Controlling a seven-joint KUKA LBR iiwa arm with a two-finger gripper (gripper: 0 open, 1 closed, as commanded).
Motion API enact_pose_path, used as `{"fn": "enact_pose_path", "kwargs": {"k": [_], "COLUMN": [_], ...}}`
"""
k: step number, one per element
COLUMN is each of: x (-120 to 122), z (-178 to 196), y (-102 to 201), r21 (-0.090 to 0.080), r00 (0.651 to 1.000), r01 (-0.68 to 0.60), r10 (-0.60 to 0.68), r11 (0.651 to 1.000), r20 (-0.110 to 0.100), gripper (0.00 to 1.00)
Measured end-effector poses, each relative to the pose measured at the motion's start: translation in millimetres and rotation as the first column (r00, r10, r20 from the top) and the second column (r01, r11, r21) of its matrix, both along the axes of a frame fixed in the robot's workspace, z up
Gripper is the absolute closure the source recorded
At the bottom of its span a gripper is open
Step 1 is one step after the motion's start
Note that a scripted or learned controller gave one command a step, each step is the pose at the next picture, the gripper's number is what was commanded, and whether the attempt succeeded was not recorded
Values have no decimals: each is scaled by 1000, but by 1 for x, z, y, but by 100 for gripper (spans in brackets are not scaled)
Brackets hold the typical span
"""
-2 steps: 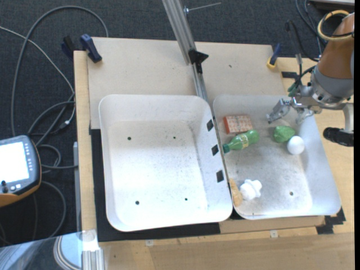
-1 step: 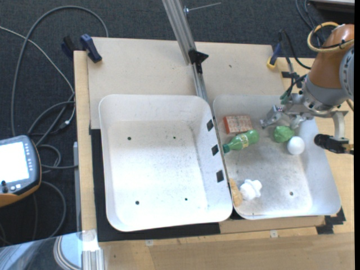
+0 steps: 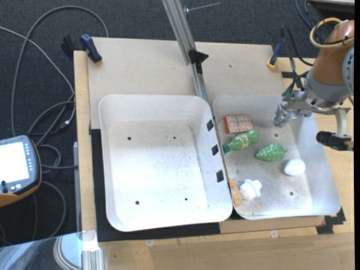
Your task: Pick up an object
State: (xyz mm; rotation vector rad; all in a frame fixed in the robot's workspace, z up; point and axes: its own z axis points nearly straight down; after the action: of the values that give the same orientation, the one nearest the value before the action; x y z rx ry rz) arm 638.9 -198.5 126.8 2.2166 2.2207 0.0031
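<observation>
From the overhead camera view we saw two shallow white bins sitting side by side on a pale wooden bench. The left bin (image 3: 112, 167) showed only a speckled floor with a few small dark dots. The right bin (image 3: 320, 190) carried all the objects.

Near the far-left corner of the right bin lay a small orange box (image 3: 238, 122) with a printed grid-like pattern on its face, lying flat. Just beside it, toward the near edge, was a green bottle (image 3: 242, 141) lying on its side, with a yellowish label band round its middle and its cap pointing toward the bin's left wall. To its right, close but apart, lay a green knobbly object (image 3: 270, 152), oval and covered in bumps. Near the bin's right wall sat a white rounded object (image 3: 294, 167), smooth and plain. Toward the near-left corner lay a small white piece (image 3: 251, 188) of irregular shape, with a tan piece (image 3: 236, 193) just beside it against the left wall.

The gripper (image 3: 281, 118) hung over the far part of the right bin, toward its right wall, beneath the grey arm with its orange band. It was well apart from the orange box and above the green knobbly object in the frame. Nothing showed between its fingers, and we could not tell whether the jaws stood apart or together.
</observation>
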Motion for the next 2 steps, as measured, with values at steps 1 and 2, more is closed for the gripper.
{"fn": "enact_pose_path", "kwargs": {"k": [1,2], "x": [6,7], "z": [65,83], "y": [3,3], "r21": [-1,0], "r00": [1000,1000], "r01": [0,0], "r10": [0,0], "r11": [1000,1000], "r20": [5,1], "gripper": [100,100]}}
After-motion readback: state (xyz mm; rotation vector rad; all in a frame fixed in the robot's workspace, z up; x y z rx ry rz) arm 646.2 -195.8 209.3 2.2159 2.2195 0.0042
